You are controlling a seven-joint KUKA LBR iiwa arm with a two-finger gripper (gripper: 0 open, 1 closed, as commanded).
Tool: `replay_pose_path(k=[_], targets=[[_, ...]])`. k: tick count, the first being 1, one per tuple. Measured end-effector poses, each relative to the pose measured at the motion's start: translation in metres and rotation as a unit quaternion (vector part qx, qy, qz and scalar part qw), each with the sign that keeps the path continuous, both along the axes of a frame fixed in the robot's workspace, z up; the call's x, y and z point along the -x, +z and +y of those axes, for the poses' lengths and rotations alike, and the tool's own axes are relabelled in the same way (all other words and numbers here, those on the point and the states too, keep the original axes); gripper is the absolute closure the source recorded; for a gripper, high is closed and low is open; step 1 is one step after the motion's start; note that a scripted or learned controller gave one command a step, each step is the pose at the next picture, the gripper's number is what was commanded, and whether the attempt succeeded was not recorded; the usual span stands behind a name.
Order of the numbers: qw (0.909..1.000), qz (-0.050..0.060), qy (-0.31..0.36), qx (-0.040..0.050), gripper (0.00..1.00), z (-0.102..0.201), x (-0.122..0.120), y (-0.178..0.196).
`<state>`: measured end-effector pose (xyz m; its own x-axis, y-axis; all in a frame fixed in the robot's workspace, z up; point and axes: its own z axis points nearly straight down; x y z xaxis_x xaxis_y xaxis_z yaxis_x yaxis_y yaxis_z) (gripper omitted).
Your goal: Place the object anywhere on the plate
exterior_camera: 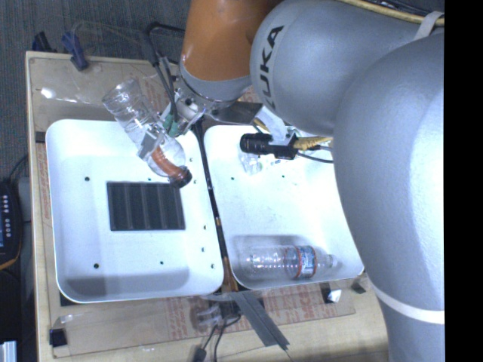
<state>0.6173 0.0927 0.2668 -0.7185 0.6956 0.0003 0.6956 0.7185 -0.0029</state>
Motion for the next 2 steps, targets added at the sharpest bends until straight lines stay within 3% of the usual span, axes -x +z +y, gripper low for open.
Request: replay_pose_path(k=[1, 2], targets=[[0.9991, 0.002, 0.042, -0.0004, 1.00, -0.0320, 0.0171, -0.0772], [0.9991, 0.001, 0.042, -0.0005, 0.00, -0.0320, 0.0166, -0.0761]])
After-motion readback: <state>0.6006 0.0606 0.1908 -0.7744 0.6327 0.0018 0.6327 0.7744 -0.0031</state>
